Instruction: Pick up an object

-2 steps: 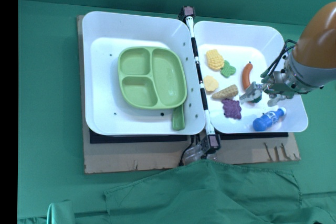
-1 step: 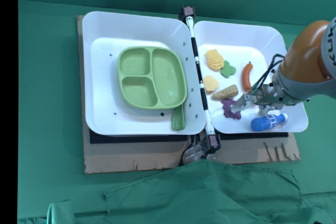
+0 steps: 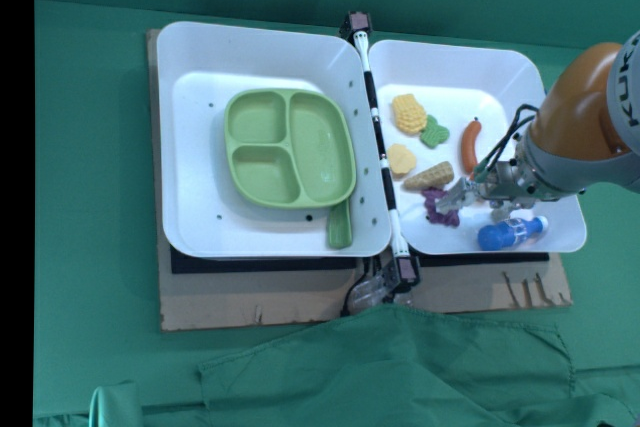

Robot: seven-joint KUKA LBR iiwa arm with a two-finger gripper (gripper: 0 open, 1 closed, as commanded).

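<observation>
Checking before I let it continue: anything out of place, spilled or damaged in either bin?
Nothing stands out. The green divided tray lies flat in the left bin; the toy foods lie loosely scattered in the right bin, all inside the rim. The gripper hangs low over the purple grapes.

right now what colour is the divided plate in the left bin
Light green, seen clearly in the camera view: the divided plate lies in the left bin.

Illumination is bright, even and diffuse from overhead. Both white bins are near overexposure, and shadows are soft and short, the clearest being below the green tray. Focus is slightly soft throughout, without visible edge distortion.
</observation>
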